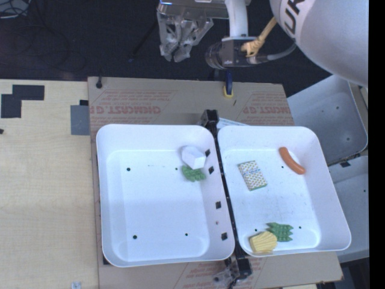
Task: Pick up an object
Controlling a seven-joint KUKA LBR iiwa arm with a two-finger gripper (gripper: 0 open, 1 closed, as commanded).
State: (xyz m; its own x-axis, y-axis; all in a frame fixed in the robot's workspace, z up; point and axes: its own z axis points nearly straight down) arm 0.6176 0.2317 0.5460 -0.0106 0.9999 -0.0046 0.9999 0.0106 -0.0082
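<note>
Nearest the camera, in the right bin [337, 221], a yellow corn piece [263, 242] lay against the near wall, touching a green leafy piece [281, 230] just behind it. Mid-bin sat a small patterned packet [252, 175], well apart from the rest; farther back, an orange sausage [292, 160] lay near the right wall. In the left bin [120, 221], a white crumpled object [194, 156] touched a small green item [193, 173], both close to the divider.

Farthest back, the gripper [180, 38] hung high above the bench behind the bins, nothing between its fingers — whether they were open or shut could not be told.

Judgement: the packet or sausage looked the best target — isolated, clear of walls. Descend square over the middle, straddling the short axis.
</note>
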